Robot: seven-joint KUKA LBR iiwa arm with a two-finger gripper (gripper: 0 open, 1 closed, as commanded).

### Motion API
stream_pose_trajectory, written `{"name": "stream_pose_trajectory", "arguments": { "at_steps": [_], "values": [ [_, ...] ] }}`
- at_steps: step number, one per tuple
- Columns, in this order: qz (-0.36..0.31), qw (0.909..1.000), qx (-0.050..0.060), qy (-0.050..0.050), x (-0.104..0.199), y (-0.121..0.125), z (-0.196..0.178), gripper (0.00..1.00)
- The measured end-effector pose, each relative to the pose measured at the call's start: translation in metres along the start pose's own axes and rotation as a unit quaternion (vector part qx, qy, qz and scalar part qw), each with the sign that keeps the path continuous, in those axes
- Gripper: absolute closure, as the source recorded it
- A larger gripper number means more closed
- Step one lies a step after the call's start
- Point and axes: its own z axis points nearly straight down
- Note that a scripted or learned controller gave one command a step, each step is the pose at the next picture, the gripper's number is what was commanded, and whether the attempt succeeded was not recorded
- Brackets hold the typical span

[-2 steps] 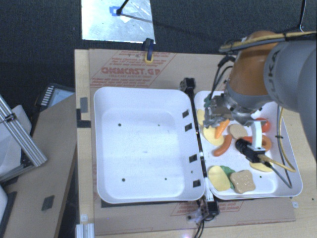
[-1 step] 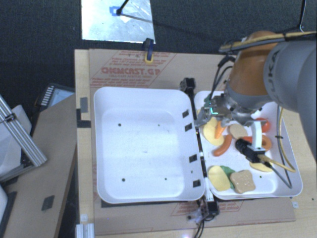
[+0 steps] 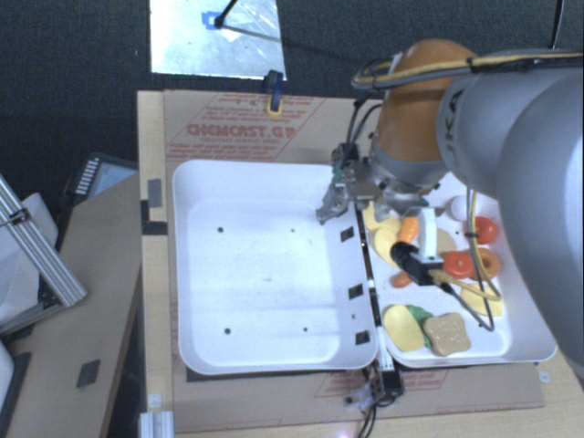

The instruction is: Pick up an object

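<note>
i see my gripper (image 3: 336,201) over the divider between the bins, whether it's wide or narrow i cannot tell — the toy food (image 3: 427,322) lies in the right bin (image 3: 527,343), to its right and nearer the camera.

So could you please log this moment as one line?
arm: over bins' divider | gripper: nothing seen held | toy food: in right bin | left bin

One fixed camera sits above the table (image 3: 155,336). It looks down at a slant on both bins: left bin (image 3: 265,272), right bin (image 3: 525,340). The arm (image 3: 511,126) enters from the right.
</note>
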Motion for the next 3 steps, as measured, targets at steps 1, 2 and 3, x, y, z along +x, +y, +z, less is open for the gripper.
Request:
{"name": "stream_pose_trajectory", "arguments": {
  "at_steps": [1,2,3],
  "values": [
    [-0.001,1.0,-0.001,0.001,0.074,0.022,-0.02,0.0],
    [0.001,1.0,0.004,-0.001,0.12,0.033,0.065,0.0],
    [0.002,1.0,0.001,-0.001,0.118,0.035,0.049,1.0]
  ]
}}
